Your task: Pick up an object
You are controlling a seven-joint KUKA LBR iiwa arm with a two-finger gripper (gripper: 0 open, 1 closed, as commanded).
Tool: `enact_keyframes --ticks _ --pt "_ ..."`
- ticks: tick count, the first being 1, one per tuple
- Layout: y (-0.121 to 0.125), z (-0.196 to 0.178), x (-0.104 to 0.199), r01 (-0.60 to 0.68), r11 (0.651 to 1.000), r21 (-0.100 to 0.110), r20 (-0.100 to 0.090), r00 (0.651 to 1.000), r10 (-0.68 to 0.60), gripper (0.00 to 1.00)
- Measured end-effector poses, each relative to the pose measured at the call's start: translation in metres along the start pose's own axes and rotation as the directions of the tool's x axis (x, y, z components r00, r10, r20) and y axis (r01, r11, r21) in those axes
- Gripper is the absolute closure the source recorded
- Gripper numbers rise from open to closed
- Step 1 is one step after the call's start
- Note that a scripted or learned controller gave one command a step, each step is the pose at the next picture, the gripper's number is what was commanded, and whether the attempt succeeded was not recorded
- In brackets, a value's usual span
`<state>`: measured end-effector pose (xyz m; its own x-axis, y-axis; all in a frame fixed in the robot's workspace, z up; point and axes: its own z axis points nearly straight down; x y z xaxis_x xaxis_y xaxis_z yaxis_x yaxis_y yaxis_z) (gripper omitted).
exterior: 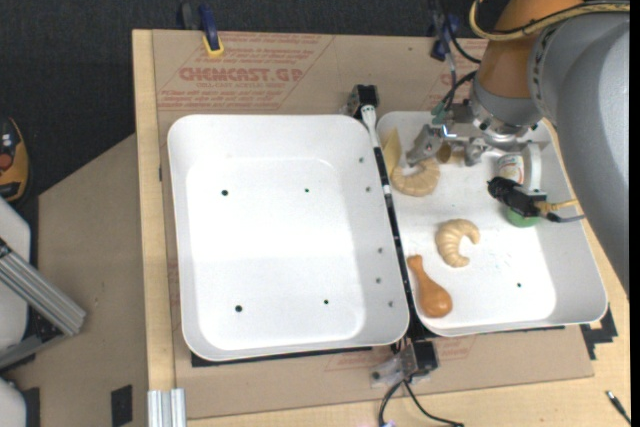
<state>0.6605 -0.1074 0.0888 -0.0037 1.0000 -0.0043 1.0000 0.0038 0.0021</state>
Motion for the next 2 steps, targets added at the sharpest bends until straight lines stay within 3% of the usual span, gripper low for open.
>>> enact_keyframes --ticks 1,2 --pt "0.003 -0.057 0.091 -0.002 1.000 0.005 -0.012 1.000 0.003 0.00" --pt "-0.035 -0.249 0.052 -0.006 1.000 -0.019 -0.001 1.000 0.006 0.00"
